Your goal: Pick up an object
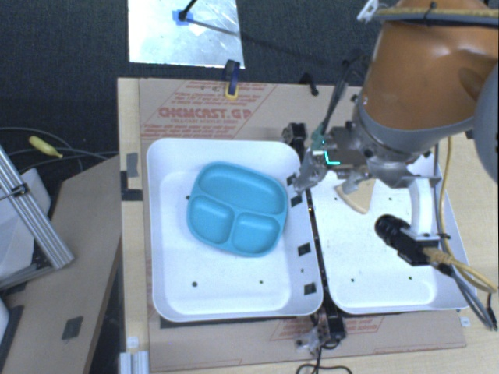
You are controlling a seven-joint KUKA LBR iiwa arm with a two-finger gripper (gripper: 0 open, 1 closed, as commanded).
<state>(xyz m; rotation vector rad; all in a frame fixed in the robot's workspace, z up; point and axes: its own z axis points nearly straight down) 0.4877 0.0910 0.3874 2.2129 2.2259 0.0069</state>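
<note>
The arm point(425, 61) is hovering above the shared bin rim point(314, 232). I cannot tell whether the claw point(306, 174) is open or closed, and I'm risking snagging that rim.

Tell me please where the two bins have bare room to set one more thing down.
Left bin: a bare strip of floor between the blue plate and the near wall. Right bin: the near floor next to the middle wall is bare. Crowded: its far end, where the gripper hangs near a tan wedge.
</note>
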